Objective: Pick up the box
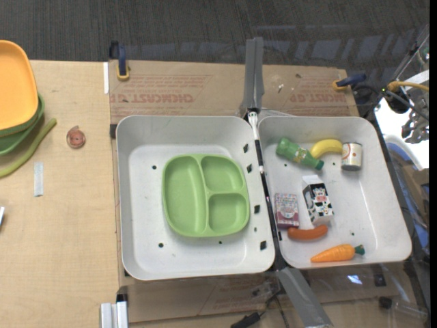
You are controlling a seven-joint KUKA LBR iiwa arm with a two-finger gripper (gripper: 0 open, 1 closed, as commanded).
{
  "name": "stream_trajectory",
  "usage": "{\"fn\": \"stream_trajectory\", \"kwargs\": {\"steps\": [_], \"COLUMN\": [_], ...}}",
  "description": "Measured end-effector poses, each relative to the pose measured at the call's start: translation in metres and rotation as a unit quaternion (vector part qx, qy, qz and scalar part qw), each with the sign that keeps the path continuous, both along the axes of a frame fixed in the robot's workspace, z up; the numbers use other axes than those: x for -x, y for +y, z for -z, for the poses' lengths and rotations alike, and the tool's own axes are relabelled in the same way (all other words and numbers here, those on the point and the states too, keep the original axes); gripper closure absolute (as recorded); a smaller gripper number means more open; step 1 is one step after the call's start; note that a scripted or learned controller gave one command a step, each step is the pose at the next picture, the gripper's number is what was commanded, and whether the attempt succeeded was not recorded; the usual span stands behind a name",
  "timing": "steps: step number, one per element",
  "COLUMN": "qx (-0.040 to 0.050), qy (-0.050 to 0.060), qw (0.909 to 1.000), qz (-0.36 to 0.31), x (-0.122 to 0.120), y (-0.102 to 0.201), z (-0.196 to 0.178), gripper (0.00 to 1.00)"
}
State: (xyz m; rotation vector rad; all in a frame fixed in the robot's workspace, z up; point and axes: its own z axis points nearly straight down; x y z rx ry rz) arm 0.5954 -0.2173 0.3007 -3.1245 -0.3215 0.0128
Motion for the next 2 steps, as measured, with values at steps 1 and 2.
{"fn": "stream_trajectory", "kwargs": {"steps": [1, 2], "qx": [-0.0014, 0.0002], "qy": [0.001, 0.0], "qw": [0.9995, 1.0], "qz": [-0.032, 0.001], "x": [0.084, 0.037], "y": [0.002, 0.021], "z": [0.071, 0.003], "gripper": [1.0, 1.0]}}
